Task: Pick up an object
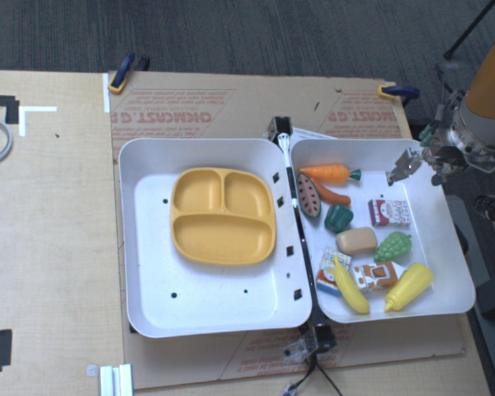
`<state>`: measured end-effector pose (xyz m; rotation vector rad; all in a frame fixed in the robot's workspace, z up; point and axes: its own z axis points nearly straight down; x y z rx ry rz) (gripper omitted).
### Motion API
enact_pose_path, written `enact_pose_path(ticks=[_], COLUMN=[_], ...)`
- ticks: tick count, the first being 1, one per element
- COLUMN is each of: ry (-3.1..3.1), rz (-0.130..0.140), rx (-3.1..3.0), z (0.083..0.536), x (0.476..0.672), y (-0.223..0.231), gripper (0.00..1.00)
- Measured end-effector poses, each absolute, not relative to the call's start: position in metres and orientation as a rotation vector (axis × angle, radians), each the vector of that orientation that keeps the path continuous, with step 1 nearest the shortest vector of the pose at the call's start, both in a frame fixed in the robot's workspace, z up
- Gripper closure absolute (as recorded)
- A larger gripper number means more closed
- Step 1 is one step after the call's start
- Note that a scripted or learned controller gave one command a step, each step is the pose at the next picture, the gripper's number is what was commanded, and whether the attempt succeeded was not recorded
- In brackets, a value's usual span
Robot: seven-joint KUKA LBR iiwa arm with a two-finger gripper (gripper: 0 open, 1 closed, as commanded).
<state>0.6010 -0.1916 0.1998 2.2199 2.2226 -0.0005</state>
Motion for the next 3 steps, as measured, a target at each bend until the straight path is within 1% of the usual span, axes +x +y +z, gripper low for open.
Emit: enact_pose_path(ticks=[1,2,3], ry=[2.32,2.547,2.143], rz=[0.004,0.004,-0.02], rx=[2.11,1.822,2.306], z=[0.095,0.096,0.095], x=[0.571,0.611,0.657], y=[-0.159,-0.139,-0.114], gripper=[0.0,0.0,0.0])
